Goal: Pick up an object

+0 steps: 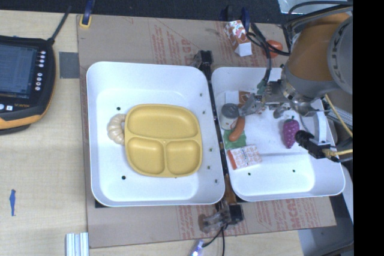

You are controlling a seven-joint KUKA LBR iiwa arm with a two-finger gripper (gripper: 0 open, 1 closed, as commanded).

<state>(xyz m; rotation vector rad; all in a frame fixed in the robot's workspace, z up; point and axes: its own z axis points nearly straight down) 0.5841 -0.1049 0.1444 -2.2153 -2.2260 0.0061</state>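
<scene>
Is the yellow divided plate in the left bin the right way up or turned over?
Right way up. The yellow plate shows its three hollow compartments facing the camera, and it lies flat on the left bin's floor.

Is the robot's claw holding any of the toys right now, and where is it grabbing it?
It cannot be told. The gripper is low in the right bin, near the sausage and the grey round thing, but no toy shows between its fingers.
</scene>
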